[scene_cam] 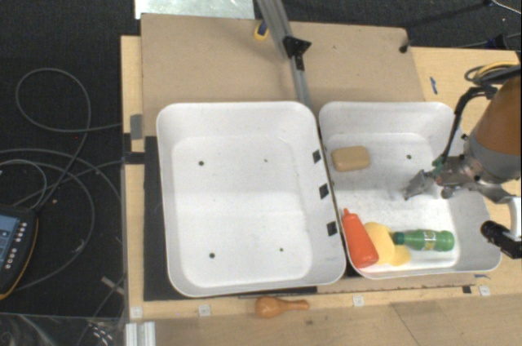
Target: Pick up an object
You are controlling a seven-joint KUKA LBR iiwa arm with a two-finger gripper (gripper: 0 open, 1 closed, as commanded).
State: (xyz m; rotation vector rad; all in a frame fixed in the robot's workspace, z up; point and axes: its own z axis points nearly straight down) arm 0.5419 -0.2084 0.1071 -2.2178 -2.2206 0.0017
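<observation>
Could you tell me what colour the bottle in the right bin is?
Green bottle, camera view.

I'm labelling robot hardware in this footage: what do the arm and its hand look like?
At the right edge, the arm shows a rounded orange-brown segment above a grey wrist. A black cable loops from above down its left side, with yellow cabling near the top. The hand is small, grey metal with a touch of green at its base, tapering to thin dark fingers.

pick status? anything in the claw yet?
Done: nothing lifted. The tan sponge, red bottle, yellow piece and green bottle all lie in the right bin. In hand: the claw hangs low over that bin's middle, with nothing visibly between its tips. Left: the whole grasp and lift.
</observation>
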